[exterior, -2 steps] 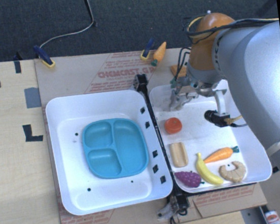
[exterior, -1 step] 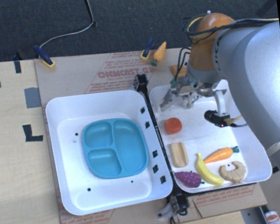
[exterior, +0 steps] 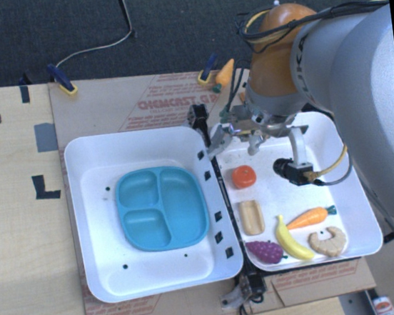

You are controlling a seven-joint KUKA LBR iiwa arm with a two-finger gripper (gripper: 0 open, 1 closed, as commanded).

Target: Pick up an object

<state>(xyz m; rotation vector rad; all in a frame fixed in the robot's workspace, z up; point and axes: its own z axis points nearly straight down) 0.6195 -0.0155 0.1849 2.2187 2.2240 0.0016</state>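
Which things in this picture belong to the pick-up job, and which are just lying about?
Part of the job:
gripper
tomato
bread roll
banana
carrot
grapes
pretzel
right bin

Just lying about:
blue divided plate
left bin
cardboard sheet
yellow clamps

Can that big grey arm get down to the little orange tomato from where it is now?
Probably yes. The tomato lies open in the right bin, with bare floor around it and the bread piece apart from it. The gripper hangs just above it.
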